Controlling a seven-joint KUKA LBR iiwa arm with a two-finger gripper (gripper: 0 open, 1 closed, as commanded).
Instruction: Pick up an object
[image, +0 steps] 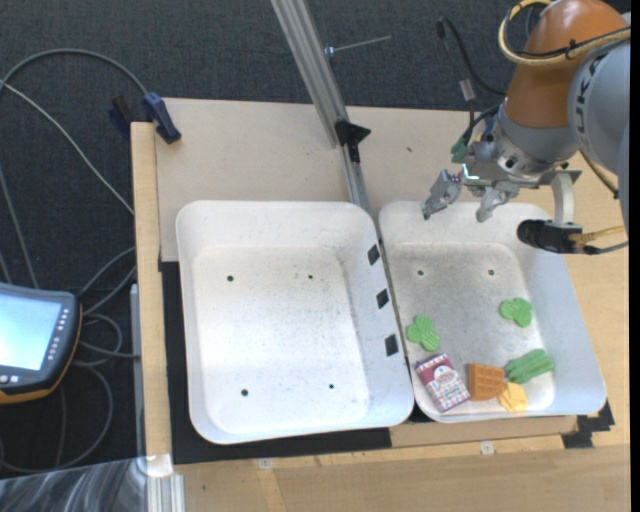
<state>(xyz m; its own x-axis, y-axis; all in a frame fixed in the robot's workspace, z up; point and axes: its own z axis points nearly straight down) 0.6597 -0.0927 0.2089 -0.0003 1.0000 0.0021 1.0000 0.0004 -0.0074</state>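
Note:
My gripper (463, 202) hangs over the far rim of the right bin (563, 282), its two fingers spread apart with nothing between them. Down in that bin lie a small green piece (422, 332) at the left, another green piece (517, 312) at the right, a longer green object (529, 365), an orange-brown block (486, 381), a yellow piece (513, 398) and a small red-and-white packet (441, 383). All of these sit near the bin's front, well away from the gripper.
The left bin (200, 240) stands beside the right one. A slanted metal pole (318, 80) crosses the bench behind the bins. A blue clamp (160, 115) sits at the bench's far left corner, and a tablet (30, 340) lies off the left side.

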